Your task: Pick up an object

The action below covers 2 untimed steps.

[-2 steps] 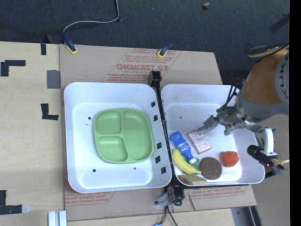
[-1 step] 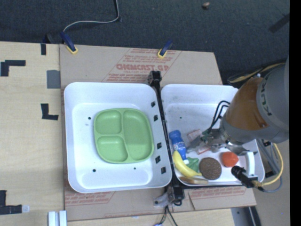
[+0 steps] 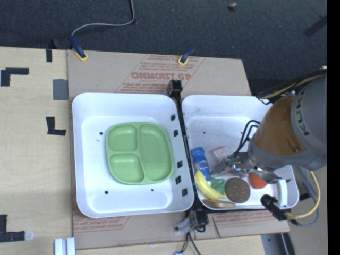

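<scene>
The gripper (image 3: 229, 165) hangs low in the right bin (image 3: 212, 108), toward its near edge; whether it grips anything cannot be told. Just beside it lie a round brown object (image 3: 237, 190), a green item (image 3: 217, 185), a yellow banana (image 3: 206, 188), a blue bottle (image 3: 199, 160) and an orange-red piece (image 3: 258, 181). The left bin (image 3: 85, 142) carries a green divided plate (image 3: 140, 153) at its centre.

I count two white bins (image 3: 85, 142), one green plate (image 3: 140, 153), one banana (image 3: 204, 187), one blue bottle (image 3: 198, 158), one brown disc (image 3: 237, 190).
</scene>
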### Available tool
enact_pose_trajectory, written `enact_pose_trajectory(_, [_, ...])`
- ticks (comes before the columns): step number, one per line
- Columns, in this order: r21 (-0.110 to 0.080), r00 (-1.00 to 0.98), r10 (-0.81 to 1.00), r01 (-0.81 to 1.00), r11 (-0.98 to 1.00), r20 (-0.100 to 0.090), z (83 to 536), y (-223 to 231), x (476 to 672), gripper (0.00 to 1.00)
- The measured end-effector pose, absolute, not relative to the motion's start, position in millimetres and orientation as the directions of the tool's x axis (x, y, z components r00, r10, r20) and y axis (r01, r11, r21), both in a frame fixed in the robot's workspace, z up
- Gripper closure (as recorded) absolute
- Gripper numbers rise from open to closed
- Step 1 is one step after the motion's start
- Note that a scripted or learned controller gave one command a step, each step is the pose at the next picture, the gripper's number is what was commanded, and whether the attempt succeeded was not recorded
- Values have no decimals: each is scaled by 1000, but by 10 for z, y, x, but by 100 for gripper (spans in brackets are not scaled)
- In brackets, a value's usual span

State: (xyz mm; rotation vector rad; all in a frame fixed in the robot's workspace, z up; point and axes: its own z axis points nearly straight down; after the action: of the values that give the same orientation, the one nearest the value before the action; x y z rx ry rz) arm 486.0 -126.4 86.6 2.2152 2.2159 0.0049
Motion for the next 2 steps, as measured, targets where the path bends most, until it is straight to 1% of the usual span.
enact_pose_trajectory(1, [8, 0, 1000, 1000, 0, -4, 962, -1269, 4862, 100])
enact_pose_trajectory(2, [0, -1, 1000, 1000, 1, 0, 1469, -1089, 5302, 100])
